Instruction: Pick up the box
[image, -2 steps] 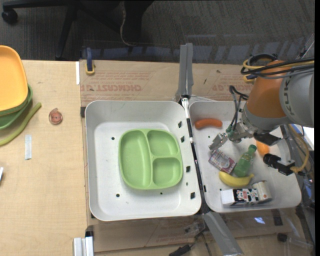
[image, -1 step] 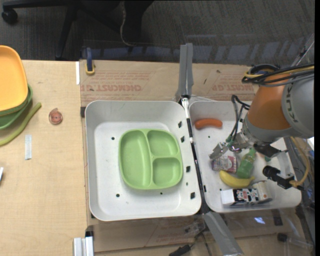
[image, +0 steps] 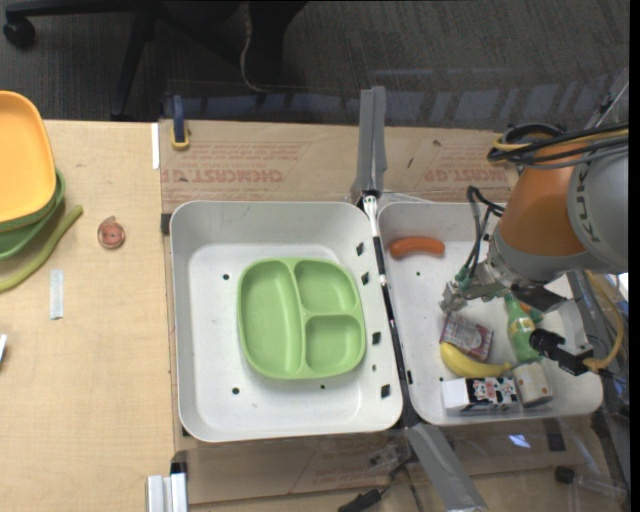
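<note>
The box (image: 480, 394) is small and white with dark and red print. It lies flat at the near edge of the right bin (image: 430, 400), just below a banana (image: 474, 363). My gripper (image: 466, 291) hangs over the middle of that bin, farther back than the box and well apart from it, right above a silvery-pink packet (image: 467, 336). Nothing shows held in it. The grey arm with its orange band (image: 540, 215) reaches in from the right.
Around the box lie a green bottle (image: 521, 331), a small jar (image: 533, 383) to its right, and an orange sausage-shaped toy (image: 415, 246) at the bin's far end. The left bin (image: 200, 300) holds a green divided plate (image: 301, 318). Yellow and green dishes (image: 22, 170) sit far left.
</note>
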